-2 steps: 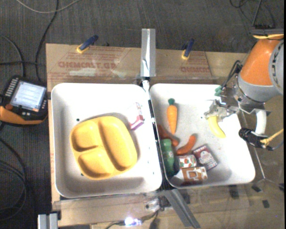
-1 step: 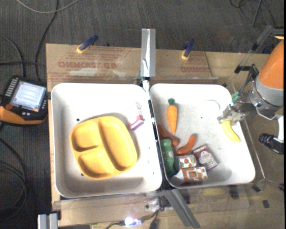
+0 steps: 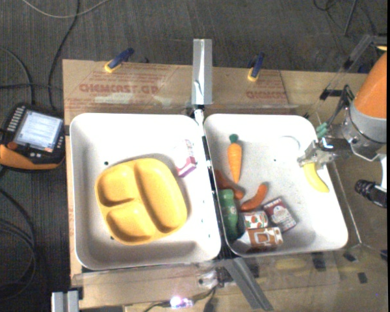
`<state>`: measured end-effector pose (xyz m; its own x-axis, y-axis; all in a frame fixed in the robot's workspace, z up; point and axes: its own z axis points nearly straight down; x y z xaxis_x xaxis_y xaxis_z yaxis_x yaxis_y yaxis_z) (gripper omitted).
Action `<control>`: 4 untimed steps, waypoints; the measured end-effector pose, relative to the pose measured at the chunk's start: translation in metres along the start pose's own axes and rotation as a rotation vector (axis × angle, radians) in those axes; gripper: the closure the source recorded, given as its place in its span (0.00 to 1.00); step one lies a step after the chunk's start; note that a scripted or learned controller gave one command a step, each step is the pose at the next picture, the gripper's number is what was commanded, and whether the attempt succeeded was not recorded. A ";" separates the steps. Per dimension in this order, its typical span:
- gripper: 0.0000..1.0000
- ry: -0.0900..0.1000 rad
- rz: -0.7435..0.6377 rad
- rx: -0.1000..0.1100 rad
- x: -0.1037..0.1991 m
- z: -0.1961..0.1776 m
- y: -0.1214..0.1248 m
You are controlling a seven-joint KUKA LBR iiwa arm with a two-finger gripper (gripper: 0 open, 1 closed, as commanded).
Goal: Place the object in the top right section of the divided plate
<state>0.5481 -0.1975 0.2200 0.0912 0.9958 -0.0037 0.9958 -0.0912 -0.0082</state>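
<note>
The banana (image 3: pixel 318 178) lies lengthwise toward the bin's near-right, under the tool (image 3: pixel 317 153), grip unclear.

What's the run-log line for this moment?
end effector: right bin, at banana | divided plate: left bin, sections bare | stage: before placement

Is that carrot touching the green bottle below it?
Apart. The camera view shows white bin floor between the carrot's pointed tip and the green bottle's cap.
</note>
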 end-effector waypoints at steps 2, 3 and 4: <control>1.00 0.003 -0.037 -0.003 0.180 -0.026 0.013; 1.00 0.002 -0.011 -0.004 0.264 -0.087 -0.034; 1.00 -0.001 0.143 -0.005 0.279 -0.156 -0.040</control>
<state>0.5350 0.0849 0.3749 0.2322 0.9727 -0.0052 0.9727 -0.2322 -0.0024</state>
